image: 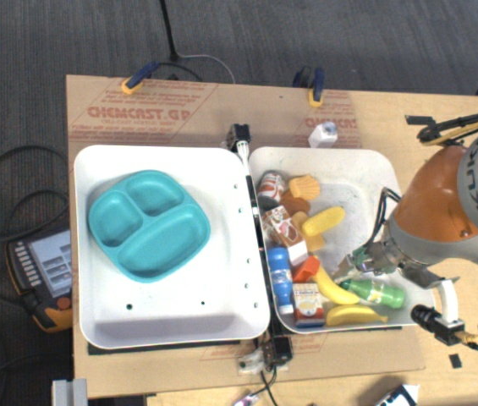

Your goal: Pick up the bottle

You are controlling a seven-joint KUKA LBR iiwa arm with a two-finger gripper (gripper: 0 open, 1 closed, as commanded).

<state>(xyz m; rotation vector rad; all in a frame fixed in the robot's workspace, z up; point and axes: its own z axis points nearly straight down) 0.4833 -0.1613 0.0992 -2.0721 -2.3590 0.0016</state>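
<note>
A dark grey carpet (323, 24) fills the room around the bench, with a black cable (167, 19) running down across it from the top edge. The bench (467, 353) is pale wood, and a brown printed board (137, 112) covers most of it, held at the far edge by two blue-and-yellow clamps (140, 77).

Two white bins sit side by side on the board. The left bin (171, 311) holds a teal divided plate (148, 224) lying flat toward its far left. The right bin (365, 163) is crowded along its left and near sides with toy food: a yellow corn-like piece (322, 221), a banana (333, 287), a second yellow piece (353, 315) at the near rim, and a small blue-capped container (278, 267) by the dividing wall.

The arm (442, 210), grey with its orange band, reaches in from the right over the right bin's near right corner. The gripper (365, 262) hangs low there, just above the green bottle (376, 293), which lies on its side between the banana and the near rim. How far the jaws stand apart cannot be told, nor whether they touch the bottle.

Left of the bench, a handheld control unit (42, 265) rests on the carpet.
</note>
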